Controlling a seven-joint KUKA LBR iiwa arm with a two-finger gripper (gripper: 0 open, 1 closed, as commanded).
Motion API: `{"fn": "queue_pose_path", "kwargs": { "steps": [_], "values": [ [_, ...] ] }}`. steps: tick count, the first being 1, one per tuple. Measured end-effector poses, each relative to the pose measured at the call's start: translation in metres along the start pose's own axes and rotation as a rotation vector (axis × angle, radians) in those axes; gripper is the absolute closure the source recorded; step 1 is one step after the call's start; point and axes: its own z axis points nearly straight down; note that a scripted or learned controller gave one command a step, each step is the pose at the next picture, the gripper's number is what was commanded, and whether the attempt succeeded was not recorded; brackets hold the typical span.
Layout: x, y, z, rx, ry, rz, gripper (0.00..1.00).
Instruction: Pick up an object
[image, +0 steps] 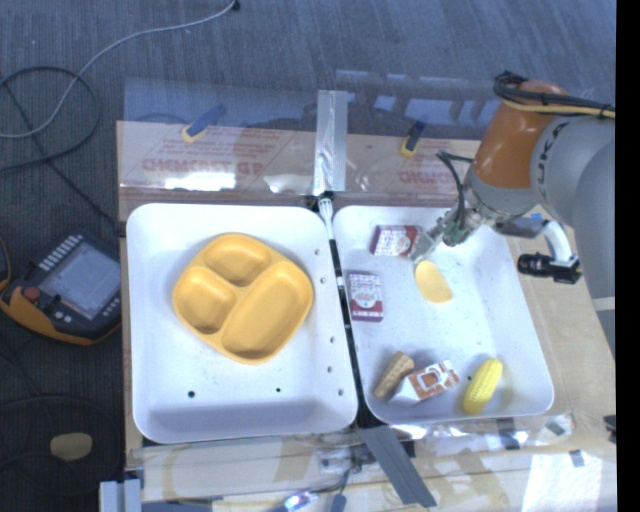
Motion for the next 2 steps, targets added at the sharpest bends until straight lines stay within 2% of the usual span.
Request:
{"fn": "queue_pose_path", "kwargs": {
  "steps": [1,2],
  "values": [
    [0.002,-0.002,0.002,0.006,0.008,0.001,0.00],
    [0.030,-0.028,0.011,-0.005,-0.001,0.078,0.00]
  ]
}}
